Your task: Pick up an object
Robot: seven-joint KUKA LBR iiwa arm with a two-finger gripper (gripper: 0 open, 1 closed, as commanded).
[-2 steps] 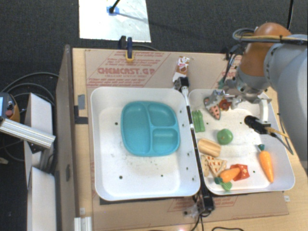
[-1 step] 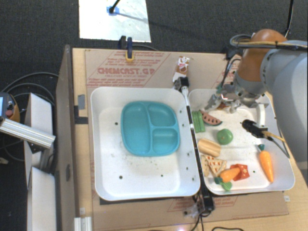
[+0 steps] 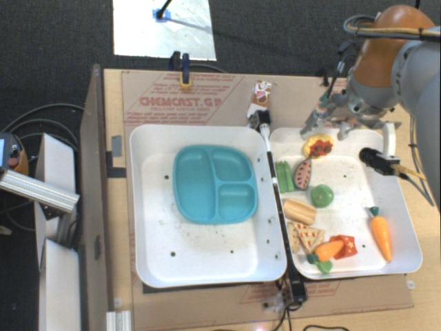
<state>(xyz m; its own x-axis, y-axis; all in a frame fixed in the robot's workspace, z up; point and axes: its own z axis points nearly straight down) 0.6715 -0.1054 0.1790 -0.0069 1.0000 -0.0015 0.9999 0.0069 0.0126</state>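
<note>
The grey arm with the orange band (image 3: 417,67) enters from the right and holds the 2-finger gripper (image 3: 325,128) over the far rim of the right-hand shallow white bin (image 3: 351,185). The 2 fingers stand apart, and nothing is between them. The closest object is a flat yellow and red toy food piece (image 3: 318,145), which lies on the bin floor just beside the gripper on its near side and is not in contact with it. Also in this bin: 1 green toy pod (image 3: 284,176) lying along the left wall, with 1 toy watermelon slice (image 3: 302,174) just beside it; 1 round green toy fruit (image 3: 321,196) near the centre; 1 tan toy bread roll (image 3: 300,211) to its left; 1 triangular toy sandwich piece (image 3: 308,238) nearer the front; 1 red block (image 3: 346,245) at the front, touching a small orange toy piece (image 3: 329,249); and 1 orange toy carrot with a green top (image 3: 381,234) lying near the right wall, well apart from the rest. The left-hand shallow white bin (image 3: 158,254) contains 1 teal plastic divided plate (image 3: 213,185), lying flat near its centre. Both bins rest on a brown cardboard sheet (image 3: 207,95).
</note>
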